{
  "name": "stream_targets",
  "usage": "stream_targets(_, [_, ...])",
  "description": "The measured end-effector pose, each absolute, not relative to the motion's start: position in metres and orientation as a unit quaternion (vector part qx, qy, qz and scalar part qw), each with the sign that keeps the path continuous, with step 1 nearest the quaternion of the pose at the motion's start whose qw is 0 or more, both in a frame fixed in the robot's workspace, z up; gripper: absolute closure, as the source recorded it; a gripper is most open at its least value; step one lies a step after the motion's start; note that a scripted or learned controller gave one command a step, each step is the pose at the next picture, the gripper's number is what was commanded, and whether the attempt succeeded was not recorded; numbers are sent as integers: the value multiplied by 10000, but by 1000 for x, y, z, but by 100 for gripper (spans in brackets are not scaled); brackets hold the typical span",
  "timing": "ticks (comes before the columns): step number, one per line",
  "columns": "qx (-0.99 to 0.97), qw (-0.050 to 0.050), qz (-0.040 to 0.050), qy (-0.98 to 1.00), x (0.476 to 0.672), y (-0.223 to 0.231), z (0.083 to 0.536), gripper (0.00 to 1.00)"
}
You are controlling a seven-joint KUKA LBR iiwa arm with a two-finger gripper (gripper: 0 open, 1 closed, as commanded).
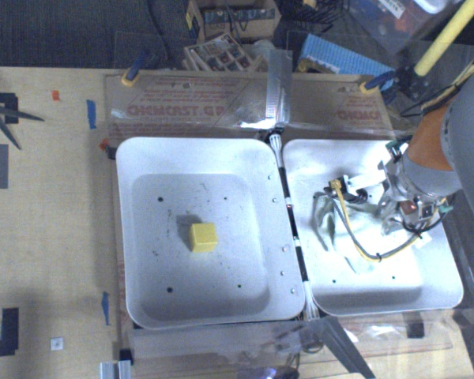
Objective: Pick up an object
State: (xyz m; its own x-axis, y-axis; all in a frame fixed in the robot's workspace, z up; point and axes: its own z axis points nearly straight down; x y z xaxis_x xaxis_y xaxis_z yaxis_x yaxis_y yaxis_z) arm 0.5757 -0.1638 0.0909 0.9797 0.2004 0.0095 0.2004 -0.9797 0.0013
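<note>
Claw [325, 215] sits low in the right bin [395, 294], at its left-centre part, not far from the divider btwn the bins. Fingers [322, 226] point down-left and are spread apart, i.e. open, w/ nothing btwn them. They look close to the bin floor; can't tell if touching. A yellow cable [355, 239] loops from the claw body toward the near side and back up to the wrist; thin white and dark wires run alongside. Wrist hardware is just right of the claw, then the orange band [423, 148] and the grey arm [466, 133], coming in from the right edge over the bin's right rim.

Yellow block [204, 237] lies in the left bin [142, 172], about mid-floor, small shadow on its left. It's well apart from the claw, w/ the divider btwn them. A few dark specks dot that bin's floor.

Both bins sit side by side, touching, on a wood bench [39, 235]. Far of the bins: a clear sheet w/ red lettering, then clutter. Blue tape bits [91, 114] on the bench at left.
</note>
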Motion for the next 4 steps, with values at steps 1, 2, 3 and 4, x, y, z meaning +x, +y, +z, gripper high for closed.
stream_targets(1, [9949,-4,-4,1009,630,-174,111,100])
stream_targets(2, [9950,8,49,995,585,-116,91,100])
stream_targets(3, [9951,9,31,991,584,-117,89,0])
stream_targets(4, [9953,11,55,966,585,-119,99,100])
